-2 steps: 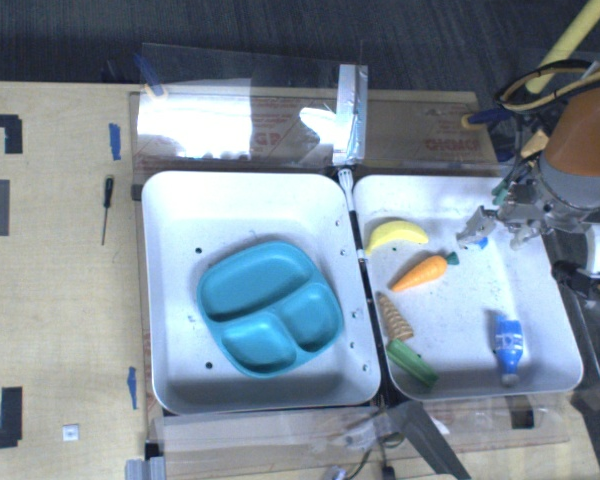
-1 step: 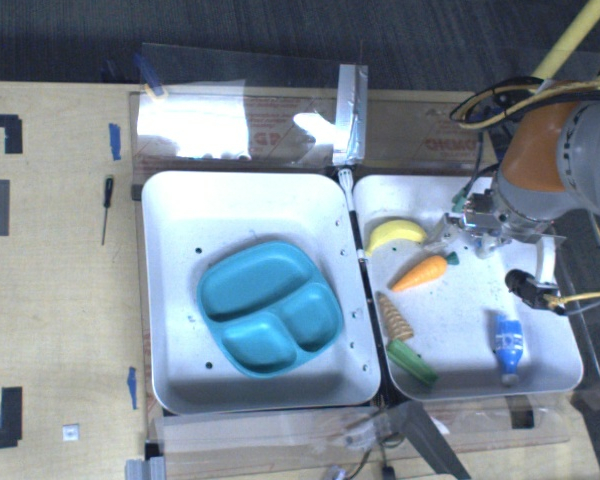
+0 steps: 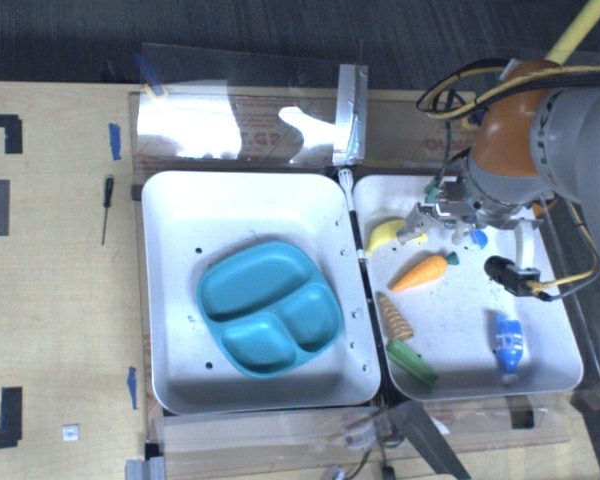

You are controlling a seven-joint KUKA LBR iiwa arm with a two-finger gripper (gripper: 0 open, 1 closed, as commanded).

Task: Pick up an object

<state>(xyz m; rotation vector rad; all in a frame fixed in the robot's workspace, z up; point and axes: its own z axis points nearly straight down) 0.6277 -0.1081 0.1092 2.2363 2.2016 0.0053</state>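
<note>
The right bin (image 3: 550, 368) holds several small items. A yellow fruit-like piece (image 3: 384, 235) lies by its left wall, with an orange carrot (image 3: 420, 273) just below it. Further down lie a tan ridged piece (image 3: 394, 318) and a green block (image 3: 411, 362). A blue and white bottle (image 3: 507, 346) lies near the right side. My gripper (image 3: 432, 216) hangs low over the bin's upper middle, just right of the yellow piece and above the carrot. Nothing shows between its fingers.
The left bin (image 3: 170, 208) holds a blue divided plate (image 3: 268, 306). A black part with a yellow cable (image 3: 510, 272) hangs off the wrist over the right bin. A clear panel (image 3: 240, 128) and a metal post (image 3: 350, 113) stand behind the bins.
</note>
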